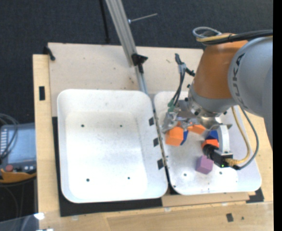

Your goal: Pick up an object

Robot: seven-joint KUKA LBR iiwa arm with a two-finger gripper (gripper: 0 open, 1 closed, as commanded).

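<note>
The two bins are white: the left bin point(107, 143) has tiny dark dots on its floor, and the right bin point(227, 182) is white too. In the right bin sits an orange block point(175, 136) with a bit of blue on it, a purple block point(204, 165), and a blue and orange thing point(211, 141) near the arm. The arm point(247, 76) is grey with a big orange band. The bench point(92, 66) is light brown, and the floor around it is dark grey
</note>
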